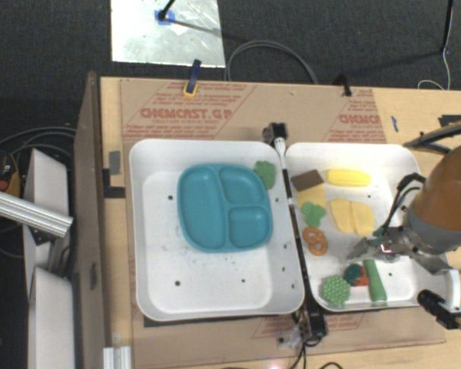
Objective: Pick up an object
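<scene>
Down at the bottom edge, at 6 o'clock, a black clip [313, 325] sits where the two bins meet; just up and right of it, in the right bin [403, 158], there's a green dotted round thing [336, 289], and touching its 2 o'clock side a teal-and-red lump [356, 274]; a green stick [375, 280] lies right beside that, running roughly 12 to 6.

Gripper [376, 246] sits just above the stick's top end, at about 4 o'clock in the frame; it's a blurry metal tangle and I honestly can't tell whether the jaws are apart or together, and nothing is visibly between them; the arm [447, 202] comes in from 3 o'clock, orange-brown band over grey.

Rest of the right bin: a pretzel [317, 241] at 9 o'clock of the gripper, a small green piece [313, 214] just above it, a pale yellow slab [313, 196] above that, and a brown block [306, 180] at the top; a corn cob [348, 178] lies beside the block at its 3 o'clock; two yellow slices [352, 216] sit below the corn, near the gripper's 11 o'clock.

Left bin [150, 206] holds a teal divided plate [224, 207], with a green leafy thing [266, 174] touching its 1 o'clock corner.

Behind it all, at 12 o'clock, brown cardboard [215, 110] and a shiny sheet [167, 20] on the floor.
</scene>
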`<control>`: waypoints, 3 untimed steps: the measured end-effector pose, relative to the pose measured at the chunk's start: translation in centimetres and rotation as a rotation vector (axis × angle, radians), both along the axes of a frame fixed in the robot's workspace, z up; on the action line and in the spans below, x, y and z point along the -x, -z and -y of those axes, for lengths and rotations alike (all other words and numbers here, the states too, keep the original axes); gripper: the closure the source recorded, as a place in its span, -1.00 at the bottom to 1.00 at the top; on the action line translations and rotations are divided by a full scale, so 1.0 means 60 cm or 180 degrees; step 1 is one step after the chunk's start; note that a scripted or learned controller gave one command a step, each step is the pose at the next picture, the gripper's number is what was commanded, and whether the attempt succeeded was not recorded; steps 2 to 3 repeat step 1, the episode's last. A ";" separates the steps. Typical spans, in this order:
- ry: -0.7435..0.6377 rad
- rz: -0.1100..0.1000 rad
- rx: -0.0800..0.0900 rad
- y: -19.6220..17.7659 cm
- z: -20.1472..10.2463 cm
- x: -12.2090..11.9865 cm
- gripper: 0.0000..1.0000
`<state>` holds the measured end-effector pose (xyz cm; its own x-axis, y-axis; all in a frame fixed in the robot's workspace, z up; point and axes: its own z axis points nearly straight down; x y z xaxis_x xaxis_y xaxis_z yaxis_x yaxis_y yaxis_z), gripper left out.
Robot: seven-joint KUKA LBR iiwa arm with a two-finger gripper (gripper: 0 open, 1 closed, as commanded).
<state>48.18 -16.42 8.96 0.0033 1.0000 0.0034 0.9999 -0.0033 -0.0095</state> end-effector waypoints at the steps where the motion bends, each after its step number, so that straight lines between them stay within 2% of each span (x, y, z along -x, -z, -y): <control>1: -0.0034 0.0066 0.0017 -0.199 -0.048 -0.012 -1.00; 3: -0.0034 0.0066 0.0017 -0.199 -0.048 -0.012 -1.00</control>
